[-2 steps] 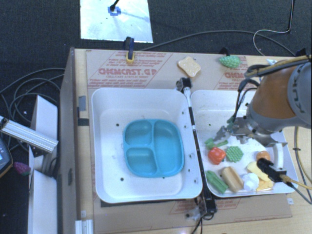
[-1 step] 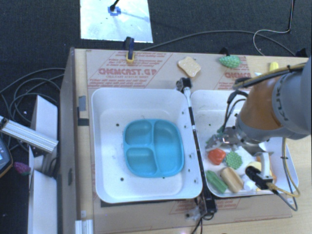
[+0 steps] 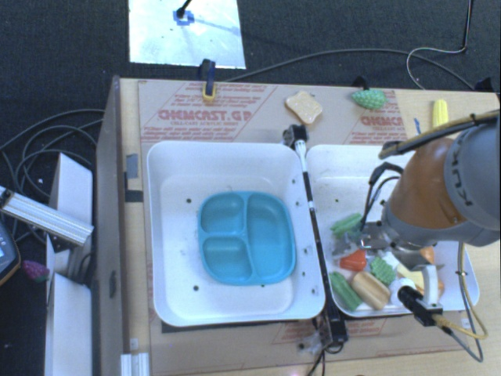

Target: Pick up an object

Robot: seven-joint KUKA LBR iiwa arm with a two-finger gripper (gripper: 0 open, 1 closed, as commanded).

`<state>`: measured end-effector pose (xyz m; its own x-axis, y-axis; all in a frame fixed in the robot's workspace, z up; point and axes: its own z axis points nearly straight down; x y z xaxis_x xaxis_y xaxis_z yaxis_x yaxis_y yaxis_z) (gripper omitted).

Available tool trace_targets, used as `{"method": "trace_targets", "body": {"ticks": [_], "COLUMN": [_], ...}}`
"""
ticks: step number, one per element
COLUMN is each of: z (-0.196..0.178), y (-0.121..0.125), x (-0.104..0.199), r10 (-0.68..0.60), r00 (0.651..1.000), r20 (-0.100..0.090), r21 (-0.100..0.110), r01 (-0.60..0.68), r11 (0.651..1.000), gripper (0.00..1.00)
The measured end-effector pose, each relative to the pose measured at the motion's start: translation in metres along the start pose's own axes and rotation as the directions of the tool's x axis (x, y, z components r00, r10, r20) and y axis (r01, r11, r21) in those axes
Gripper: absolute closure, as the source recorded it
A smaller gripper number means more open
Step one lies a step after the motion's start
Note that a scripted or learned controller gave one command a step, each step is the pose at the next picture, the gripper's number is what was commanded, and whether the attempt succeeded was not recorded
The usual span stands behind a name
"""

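Several toy foods lie in the right bin (image 3: 337,167). There is a green piece (image 3: 344,225), a red-orange piece (image 3: 354,261), a ridged green piece (image 3: 383,271), a tan bun (image 3: 369,289) and a dark green piece (image 3: 343,290) at the front wall. My gripper (image 3: 356,244) is low in this bin, between the green piece and the red-orange piece. The grey and orange wrist (image 3: 430,190) hides most of it. I see nothing clearly held between its fingers.
The left bin (image 3: 176,171) holds a blue divided plate (image 3: 246,236). On the cardboard behind the bins lie a toast slice (image 3: 304,106), a green knobbly toy (image 3: 369,98) and a yellow piece (image 3: 440,113). A black divider bar (image 3: 308,198) runs between the bins.
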<state>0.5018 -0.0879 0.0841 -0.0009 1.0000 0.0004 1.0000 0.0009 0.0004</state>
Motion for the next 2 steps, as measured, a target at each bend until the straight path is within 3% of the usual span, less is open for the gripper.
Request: {"method": "trace_targets", "body": {"ticks": [1,2], "z": [-0.011,-0.101], "y": [0.001,0.039], "x": [0.0,0.059], "r10": [0.0,-0.002], "r00": [1.0,1.0], "r20": [-0.001,0.0], "r21": [-0.003,-0.002], "r01": [0.0,0.002], "r11": [1.0,1.0], "gripper": [1.0,1.0]}}
